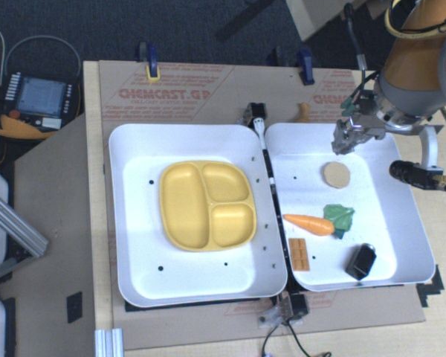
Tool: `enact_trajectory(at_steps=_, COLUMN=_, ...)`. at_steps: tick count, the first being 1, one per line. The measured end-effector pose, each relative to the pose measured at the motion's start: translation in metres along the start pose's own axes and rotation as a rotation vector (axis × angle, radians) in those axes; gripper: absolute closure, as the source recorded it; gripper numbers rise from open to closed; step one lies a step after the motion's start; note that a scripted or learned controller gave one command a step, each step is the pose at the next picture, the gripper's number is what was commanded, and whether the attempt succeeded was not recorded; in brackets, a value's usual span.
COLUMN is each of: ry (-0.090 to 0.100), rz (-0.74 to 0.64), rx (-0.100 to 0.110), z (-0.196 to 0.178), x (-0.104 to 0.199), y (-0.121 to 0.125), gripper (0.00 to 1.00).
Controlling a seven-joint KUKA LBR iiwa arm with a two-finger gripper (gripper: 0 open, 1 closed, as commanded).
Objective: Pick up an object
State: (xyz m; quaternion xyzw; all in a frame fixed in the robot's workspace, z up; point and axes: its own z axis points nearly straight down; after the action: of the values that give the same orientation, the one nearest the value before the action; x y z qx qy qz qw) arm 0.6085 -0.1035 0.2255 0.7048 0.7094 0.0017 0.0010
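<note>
The jaws [347, 141] hung low over the far end of the right-hand bin [401, 222], carried by a grey arm with an orange band [424, 47] reaching in from the right. Whether they were wide or narrow could not be told; nothing showed between them. Just beside them, toward the viewer, a round tan disc [337, 175] lay flat on the bin floor, probably the piece being lined up for a pick, since the jaws sat almost over its far edge. Further forward lay a toy carrot [309, 224] with its green leafy top [340, 217] pointing right, then a small orange-brown block [298, 253] against the bin's left wall, and a black object [361, 260] near the front right corner. All were apart from one another, leaving room for a grasp. The left-hand bin [134, 222] held a yellow divided plate [207, 204], well apart from the jaws. Both bins sat on a board-covered worktop [208, 88].
</note>
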Motion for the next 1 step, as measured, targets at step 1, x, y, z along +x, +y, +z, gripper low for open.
enact_trajectory(at_steps=1, ry=0.001, rz=0.001, rx=0.005, z=0.0042, x=0.0478, y=0.0047, gripper=1.00)
